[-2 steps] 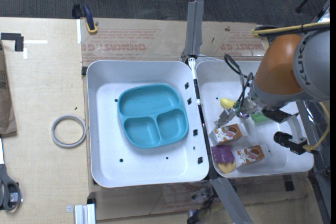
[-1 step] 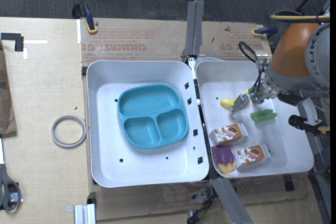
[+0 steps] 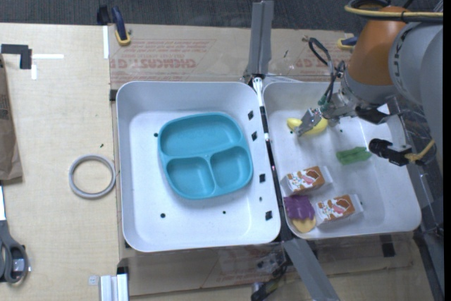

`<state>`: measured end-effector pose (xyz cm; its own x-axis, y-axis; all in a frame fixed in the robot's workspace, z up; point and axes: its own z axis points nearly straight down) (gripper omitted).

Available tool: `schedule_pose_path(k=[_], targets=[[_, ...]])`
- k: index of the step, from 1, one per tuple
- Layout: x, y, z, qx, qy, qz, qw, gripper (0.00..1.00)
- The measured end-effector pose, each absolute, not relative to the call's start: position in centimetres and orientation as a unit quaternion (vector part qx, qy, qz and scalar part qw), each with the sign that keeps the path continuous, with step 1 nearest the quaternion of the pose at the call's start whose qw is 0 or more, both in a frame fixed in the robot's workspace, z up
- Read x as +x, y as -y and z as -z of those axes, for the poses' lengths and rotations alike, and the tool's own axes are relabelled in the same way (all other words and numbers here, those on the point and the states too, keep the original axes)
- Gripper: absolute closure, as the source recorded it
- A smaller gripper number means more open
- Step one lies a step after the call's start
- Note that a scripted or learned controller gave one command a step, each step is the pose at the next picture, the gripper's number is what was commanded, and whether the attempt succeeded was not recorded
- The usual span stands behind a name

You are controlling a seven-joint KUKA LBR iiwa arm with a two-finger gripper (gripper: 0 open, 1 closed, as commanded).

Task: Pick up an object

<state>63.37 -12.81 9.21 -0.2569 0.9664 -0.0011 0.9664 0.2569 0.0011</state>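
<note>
Where the arm [image 3: 394,60] comes in from the right, its gripper [image 3: 312,120] is low in the right bin [image 3: 394,218], and its fingers are closed on a yellow banana [image 3: 310,126]. The banana sits between the fingers near the back left part of that bin. A small green block [image 3: 352,155] lies near it, toward the right. Closer to the front are two little snack packs [image 3: 306,180] [image 3: 340,207], and a purple and yellow toy [image 3: 301,213] is just beside them at the bin's front left corner. The left bin [image 3: 141,222] holds a blue plate [image 3: 205,155] with three parts. A roll of tape [image 3: 92,175] lies on the bench [image 3: 56,130] to the left.
</note>
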Motion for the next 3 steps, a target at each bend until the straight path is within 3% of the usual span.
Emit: schedule_pose_path(k=[1,2,3], targets=[[59.7,14.3,-20.3,0.665,-0.747,0.0007,0.001,0.0],[64.4,13.0,-10.2,0.731,-0.683,-0.0053,0.007,0.0],[66.0,9.6,-9.3,0.622,-0.783,-0.0003,0.002,0.0]])
